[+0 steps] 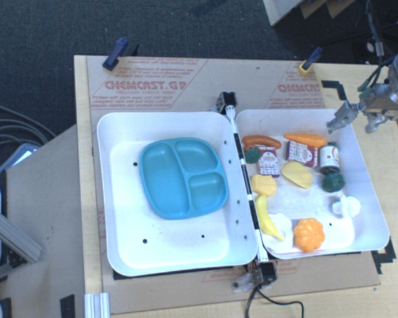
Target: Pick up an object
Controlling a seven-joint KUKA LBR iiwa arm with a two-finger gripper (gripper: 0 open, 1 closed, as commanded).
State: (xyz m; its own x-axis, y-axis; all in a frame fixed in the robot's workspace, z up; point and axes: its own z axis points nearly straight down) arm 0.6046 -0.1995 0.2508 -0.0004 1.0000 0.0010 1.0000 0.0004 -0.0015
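Note:
The right bin (375,211) holds several toy foods: a sausage (261,141), a carrot (306,139), two small cartons (269,163) (299,153), a can (329,156), a yellow wedge (297,175), a banana (268,220), an orange pumpkin (308,234), a dark green piece (332,181) and a white piece (345,206). My gripper (356,120) hangs over the bin's far right corner, above and to the right of the can. It is open, with nothing between its fingers.
The left bin (119,230) carries a blue divided plate (184,176) in its middle. A black hinge strip (242,177) runs between the bins. Clamps (115,53) (310,59) sit on the board's far edge.

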